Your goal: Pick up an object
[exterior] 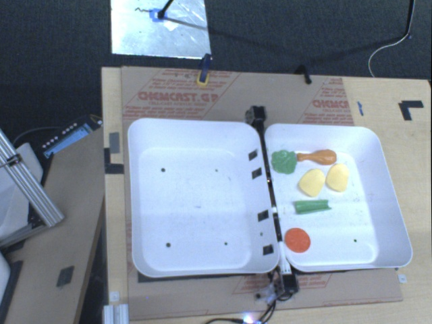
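- Right bin (388,181), smooth white plastic: flat orange disc (298,239) at 7 o'clock; two rounded yellow pieces (324,180) centre; lumpy green piece (284,160) at 11.
- Gripper's opening: cannot tell.

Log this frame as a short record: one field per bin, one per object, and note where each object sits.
right bin: holds all six objects
left bin: white, shallow, beside the right bin
green leafy piece: upper left of the right bin, next to the orange drumstick
orange drumstick: upper middle, lying sideways
yellow piece, left: middle of the bin
yellow piece, right: just right of the other yellow piece
green strip: below the yellow pieces, lying flat
red-orange disc: lower left corner region
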`<state>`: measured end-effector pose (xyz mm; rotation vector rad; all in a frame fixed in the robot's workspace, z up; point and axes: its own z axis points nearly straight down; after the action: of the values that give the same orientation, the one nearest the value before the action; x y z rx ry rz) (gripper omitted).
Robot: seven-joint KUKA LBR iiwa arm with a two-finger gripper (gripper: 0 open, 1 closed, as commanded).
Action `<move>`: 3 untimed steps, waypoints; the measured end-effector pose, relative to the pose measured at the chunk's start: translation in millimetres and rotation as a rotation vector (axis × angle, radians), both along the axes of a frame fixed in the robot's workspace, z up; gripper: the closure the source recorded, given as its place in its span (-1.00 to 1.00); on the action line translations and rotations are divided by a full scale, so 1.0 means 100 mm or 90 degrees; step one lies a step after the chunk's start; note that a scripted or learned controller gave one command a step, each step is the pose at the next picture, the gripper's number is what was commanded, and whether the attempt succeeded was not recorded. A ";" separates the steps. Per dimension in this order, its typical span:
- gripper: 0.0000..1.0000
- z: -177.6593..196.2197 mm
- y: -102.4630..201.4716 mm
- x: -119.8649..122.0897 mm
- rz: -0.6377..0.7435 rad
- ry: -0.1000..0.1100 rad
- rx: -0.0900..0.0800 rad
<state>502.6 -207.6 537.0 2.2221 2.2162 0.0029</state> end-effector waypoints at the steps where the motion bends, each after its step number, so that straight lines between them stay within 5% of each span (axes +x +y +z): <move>1: 1.00 -0.03 0.02 0.73 0.006 0.000 -0.001; 2: 1.00 -0.01 0.01 -0.20 0.001 0.001 0.000; 3: 1.00 -0.02 0.50 0.01 0.008 0.000 0.001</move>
<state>503.7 -157.8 535.2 2.2093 2.2298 0.0044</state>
